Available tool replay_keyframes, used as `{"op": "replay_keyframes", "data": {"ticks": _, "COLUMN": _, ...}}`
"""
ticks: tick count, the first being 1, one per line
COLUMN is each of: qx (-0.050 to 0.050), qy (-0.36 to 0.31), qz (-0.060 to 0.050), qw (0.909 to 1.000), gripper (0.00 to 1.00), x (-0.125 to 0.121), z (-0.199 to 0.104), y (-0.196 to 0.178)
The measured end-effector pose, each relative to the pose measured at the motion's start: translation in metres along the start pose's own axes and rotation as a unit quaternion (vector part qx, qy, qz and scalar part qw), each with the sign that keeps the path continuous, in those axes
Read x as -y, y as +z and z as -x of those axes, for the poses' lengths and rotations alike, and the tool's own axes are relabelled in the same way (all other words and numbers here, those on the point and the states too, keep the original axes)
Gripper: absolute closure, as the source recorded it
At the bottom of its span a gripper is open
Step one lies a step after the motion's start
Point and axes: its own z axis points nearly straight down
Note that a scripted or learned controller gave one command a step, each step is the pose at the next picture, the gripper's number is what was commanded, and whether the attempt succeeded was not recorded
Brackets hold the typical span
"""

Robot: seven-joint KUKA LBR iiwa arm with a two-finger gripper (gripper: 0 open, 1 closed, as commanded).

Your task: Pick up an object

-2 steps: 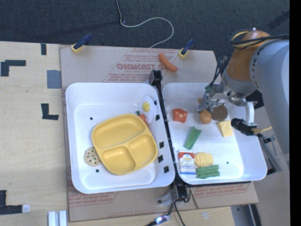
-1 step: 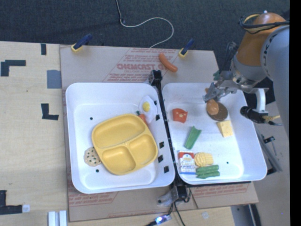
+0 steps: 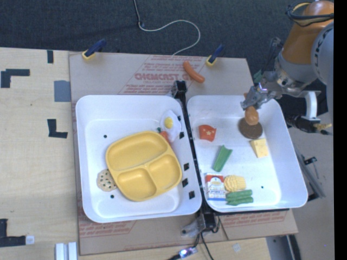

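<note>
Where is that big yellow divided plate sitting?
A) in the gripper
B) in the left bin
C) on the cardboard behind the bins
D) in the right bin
B: the yellow divided plate lies flat in the left bin, with a cookie beside its lower left edge.

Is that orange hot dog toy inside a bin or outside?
Outside. The orange hot dog toy lies on the brown cardboard, beyond the right white bin.

Single fixed camera mounted above the bench (image 3: 32, 145), looking down at a slant. Both white bins (image 3: 87, 145) lie left of the gripper (image 3: 256, 99), which enters from frame right.
</note>
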Motion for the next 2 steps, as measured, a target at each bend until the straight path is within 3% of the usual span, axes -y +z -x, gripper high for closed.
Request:
{"op": "replay_keyframes", "data": {"ticks": 1, "qx": 0.0, "qy": 0.0, "qz": -0.001, "qw": 1.0, "gripper": 1.0, "x": -0.001, "z": -0.001, "y": -0.025}}
{"op": "replay_keyframes", "data": {"ticks": 2, "qx": -0.001, "qy": -0.002, "qz": -0.002, "qw": 1.0, "gripper": 1.0, "x": 0.003, "z": -0.053, "y": -0.031}}
